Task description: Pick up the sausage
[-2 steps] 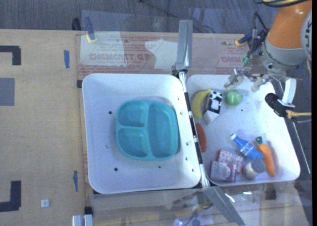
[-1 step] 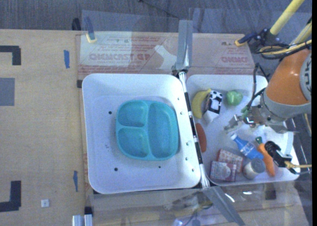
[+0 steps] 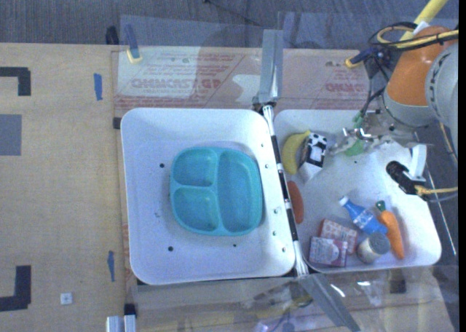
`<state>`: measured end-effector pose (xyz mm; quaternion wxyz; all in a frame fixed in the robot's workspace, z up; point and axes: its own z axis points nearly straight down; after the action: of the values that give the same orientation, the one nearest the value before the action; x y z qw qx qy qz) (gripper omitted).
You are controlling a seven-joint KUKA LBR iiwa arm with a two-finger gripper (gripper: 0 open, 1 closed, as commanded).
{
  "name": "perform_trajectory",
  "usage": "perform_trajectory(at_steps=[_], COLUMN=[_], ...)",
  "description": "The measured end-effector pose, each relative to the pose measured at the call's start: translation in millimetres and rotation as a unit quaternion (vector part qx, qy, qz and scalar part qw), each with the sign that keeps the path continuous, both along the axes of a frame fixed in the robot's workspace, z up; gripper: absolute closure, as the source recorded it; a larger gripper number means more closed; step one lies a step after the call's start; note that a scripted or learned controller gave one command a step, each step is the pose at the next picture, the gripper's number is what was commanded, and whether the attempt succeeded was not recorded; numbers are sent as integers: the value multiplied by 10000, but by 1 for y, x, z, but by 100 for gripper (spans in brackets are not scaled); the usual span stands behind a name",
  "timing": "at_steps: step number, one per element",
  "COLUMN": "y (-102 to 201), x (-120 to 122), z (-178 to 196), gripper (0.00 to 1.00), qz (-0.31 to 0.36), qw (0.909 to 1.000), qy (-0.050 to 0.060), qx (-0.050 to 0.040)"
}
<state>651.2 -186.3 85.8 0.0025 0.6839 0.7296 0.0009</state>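
One teal divided plate (image 3: 216, 191) is sitting in the left bin (image 3: 145, 250). The sausage (image 3: 295, 202) is lying along the right bin's (image 3: 429, 247) left wall, one banana (image 3: 292, 151) above it, one carrot (image 3: 393, 233) lower right. The gripper (image 3: 358, 136) is hovering upper right; I cannot tell its opening.

sausage (image 3: 295, 202) red-brown | tray (image 3: 216, 191) teal | bins (image 3: 142, 178) white | banana (image 3: 293, 150) yellow | carrot (image 3: 393, 231) orange w/ green top | bottle (image 3: 362, 215) blue | cow toy (image 3: 314, 150) blk/white patches | surface (image 3: 54, 178) tan, blue tape bits | arm (image 3: 415, 76) grey w/ orange band
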Motion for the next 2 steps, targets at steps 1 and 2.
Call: perform_trajectory(at_steps=[1, 2], y=[-4, 39], x=[-106, -86], z=[2, 2], gripper=[0, 0], qz=[-1513, -1313], qw=[9885, 9913], qy=[24, -23], qx=[17, -2])
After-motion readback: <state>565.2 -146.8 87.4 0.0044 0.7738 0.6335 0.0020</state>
